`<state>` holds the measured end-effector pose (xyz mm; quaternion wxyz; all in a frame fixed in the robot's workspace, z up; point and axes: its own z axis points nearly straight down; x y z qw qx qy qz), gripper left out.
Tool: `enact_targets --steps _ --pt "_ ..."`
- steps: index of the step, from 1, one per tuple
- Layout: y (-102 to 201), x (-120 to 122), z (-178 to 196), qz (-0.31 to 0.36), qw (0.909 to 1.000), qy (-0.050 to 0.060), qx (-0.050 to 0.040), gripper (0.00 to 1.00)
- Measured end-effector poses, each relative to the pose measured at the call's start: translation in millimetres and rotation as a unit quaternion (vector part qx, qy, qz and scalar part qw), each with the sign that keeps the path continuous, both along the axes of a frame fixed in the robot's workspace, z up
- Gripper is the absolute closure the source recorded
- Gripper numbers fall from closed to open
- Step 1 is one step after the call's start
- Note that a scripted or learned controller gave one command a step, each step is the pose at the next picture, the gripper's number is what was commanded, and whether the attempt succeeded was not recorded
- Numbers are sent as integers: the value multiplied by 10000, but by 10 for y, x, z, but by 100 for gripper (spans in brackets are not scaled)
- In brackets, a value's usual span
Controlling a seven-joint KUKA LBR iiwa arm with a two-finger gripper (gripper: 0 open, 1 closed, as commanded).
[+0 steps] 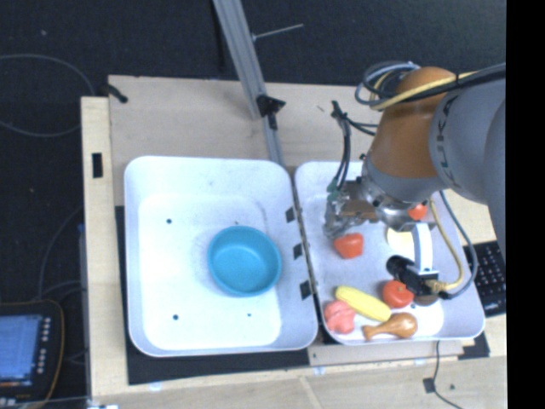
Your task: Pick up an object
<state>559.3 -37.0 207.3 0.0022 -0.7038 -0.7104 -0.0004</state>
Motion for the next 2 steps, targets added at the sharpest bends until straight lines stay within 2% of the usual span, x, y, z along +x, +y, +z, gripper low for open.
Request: enact_targets --steps 1,2 --pt "502 -2 28 4 10000 -12 -1 100" --pt "921 -135 175 4 10000 -27 0 100"
